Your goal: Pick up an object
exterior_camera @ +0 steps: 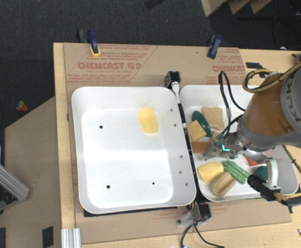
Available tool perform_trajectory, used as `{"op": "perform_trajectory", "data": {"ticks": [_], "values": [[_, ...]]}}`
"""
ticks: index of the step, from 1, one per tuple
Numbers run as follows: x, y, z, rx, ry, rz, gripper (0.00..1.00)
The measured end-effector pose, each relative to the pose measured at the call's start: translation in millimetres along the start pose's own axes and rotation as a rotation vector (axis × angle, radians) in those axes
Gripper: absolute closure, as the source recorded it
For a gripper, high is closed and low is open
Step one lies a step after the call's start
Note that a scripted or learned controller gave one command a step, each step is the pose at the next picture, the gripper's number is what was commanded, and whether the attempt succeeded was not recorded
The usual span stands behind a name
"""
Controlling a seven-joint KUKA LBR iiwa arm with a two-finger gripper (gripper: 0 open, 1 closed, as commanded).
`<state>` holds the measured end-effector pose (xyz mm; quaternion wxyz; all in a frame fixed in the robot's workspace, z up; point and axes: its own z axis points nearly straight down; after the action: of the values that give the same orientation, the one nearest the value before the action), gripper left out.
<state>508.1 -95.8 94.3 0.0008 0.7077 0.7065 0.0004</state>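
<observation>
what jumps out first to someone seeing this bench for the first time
The grey and orange arm looms over the right bin, its hand down among a crowded heap of yellow, tan and green items. By contrast, the left bin holds a single yellow object lying alone toward its far side.

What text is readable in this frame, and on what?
"CHEMCAST GP", red print, on the brown board under the bins, top left.
The same red print repeats at the board's top right, partly cut off by the right bin; too broken to read.
Smaller red lines beneath each: too blurred to read.
"KU", dark letters on the arm, rest hidden.
</observation>
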Motion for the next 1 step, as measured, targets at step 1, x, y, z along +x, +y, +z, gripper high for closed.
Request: {"op": "perform_trajectory", "data": {"ticks": [1], "values": [[-34.8,55.3,-48.1,-0.006,-0.003,-0.002,0.00]]}}
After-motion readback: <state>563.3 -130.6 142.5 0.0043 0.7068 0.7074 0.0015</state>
